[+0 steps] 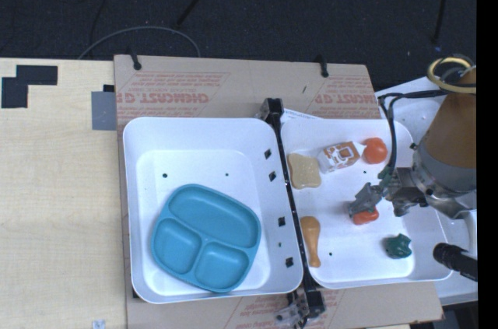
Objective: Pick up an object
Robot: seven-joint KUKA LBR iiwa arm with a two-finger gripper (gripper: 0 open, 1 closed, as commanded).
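Blue divided plate (205, 237) in left bin (140, 164); gripper (366, 203) low over small red item (365, 216) in right bin (420, 273).

The scene is lit evenly from above, and the two white bins (198, 134) are rendered bright, close to washed out. Only soft, short shadows are cast. The floor at the top is left nearly black. Fine detail is softened by slight blur.

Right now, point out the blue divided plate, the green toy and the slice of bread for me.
blue divided plate (205, 237), camera view, on the ridge between its compartments.
green toy (398, 246), camera view, on the middle of its body.
slice of bread (304, 170), camera view, on the centre of its top face.
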